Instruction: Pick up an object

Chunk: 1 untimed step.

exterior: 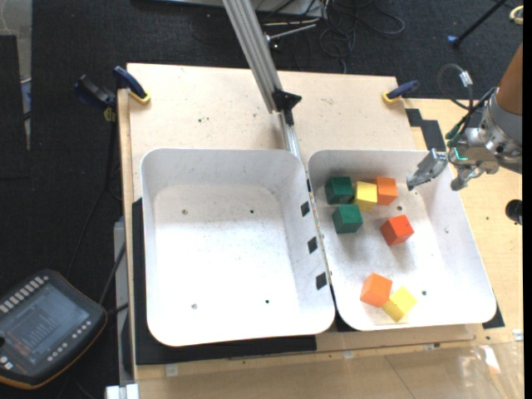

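Blocks, small and cube-shaped with a matte painted look, lie loose in the right-hand shallow white bin (465, 248): a dark green cube (338, 189), a yellow cube (366, 193) and an orange cube (386, 189) touch in a row near the far wall, with a second green cube (347, 218) just in front and a red cube (397, 229) a little apart. Nearer the front rim, another orange cube (376, 289) touches a tilted yellow one (400, 302). The scatter suits grasping, the red cube standing free. The two-finger gripper (442, 171) hangs over the bin's far right corner, jaws spread and holding nothing, probably poised to descend. The left-hand white bin (158, 223) sits alongside.
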Tool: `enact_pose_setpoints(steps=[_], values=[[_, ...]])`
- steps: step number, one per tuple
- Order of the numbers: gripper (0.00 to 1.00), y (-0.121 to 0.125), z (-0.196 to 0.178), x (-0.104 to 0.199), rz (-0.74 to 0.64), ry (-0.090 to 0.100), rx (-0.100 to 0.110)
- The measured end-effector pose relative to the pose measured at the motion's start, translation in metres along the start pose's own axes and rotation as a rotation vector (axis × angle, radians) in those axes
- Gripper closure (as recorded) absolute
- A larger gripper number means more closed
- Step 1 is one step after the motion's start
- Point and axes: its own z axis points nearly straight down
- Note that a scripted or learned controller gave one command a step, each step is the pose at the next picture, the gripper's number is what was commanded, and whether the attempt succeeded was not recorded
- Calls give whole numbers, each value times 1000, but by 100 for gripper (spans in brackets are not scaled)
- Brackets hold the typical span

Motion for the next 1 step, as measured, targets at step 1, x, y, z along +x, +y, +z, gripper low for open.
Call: enact_pose_setpoints(steps=[1], values=[[0, 2, 64, -2, 3, 1, 6]])
